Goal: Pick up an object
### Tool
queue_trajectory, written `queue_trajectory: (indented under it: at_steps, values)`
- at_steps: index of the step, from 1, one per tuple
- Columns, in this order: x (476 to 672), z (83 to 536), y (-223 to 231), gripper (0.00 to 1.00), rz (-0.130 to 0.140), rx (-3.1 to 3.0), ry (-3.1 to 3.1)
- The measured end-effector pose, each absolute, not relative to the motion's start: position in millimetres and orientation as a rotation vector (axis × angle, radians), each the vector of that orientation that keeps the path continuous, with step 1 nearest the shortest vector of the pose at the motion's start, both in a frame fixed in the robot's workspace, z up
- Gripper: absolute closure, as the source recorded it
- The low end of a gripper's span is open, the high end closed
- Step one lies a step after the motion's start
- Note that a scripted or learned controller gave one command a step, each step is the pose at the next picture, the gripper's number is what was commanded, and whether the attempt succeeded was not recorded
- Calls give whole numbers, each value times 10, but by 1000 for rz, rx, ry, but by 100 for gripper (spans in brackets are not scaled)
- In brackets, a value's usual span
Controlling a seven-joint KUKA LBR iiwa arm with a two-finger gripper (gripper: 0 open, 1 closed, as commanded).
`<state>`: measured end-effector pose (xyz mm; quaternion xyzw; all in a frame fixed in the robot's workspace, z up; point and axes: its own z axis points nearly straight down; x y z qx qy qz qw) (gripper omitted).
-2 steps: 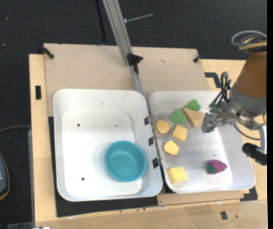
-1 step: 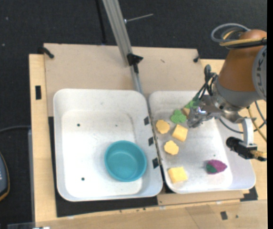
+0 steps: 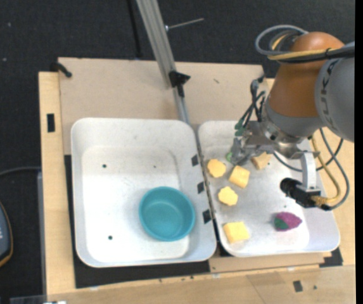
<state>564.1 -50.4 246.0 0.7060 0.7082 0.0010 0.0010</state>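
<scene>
Tan worktop [image 3: 105, 94] on a black floor, w/ a slanted metal rail [image 3: 159, 40] coming in from 12 o'clock. Left bin [image 3: 92, 138] holds a teal bowl [image 3: 166, 213] at its 5 o'clock. Right bin [image 3: 324, 233] has yellow blocks: one [image 3: 216, 168] at 9, one [image 3: 239, 177] just beside it, a 3rd [image 3: 228, 196] below, the biggest [image 3: 236, 232] at 7, long axis roughly 9-to-3. Purple lump [image 3: 287, 221] at 5. Arm's hand [image 3: 241, 149] hangs over the bin's 11 o'clock part, near the blocks; can't tell if it's clenched.
</scene>
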Motion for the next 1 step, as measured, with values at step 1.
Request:
queue_trajectory:
  at_steps: [1]
  values:
    - [5720,2521,-69,100,1,2218,2224]
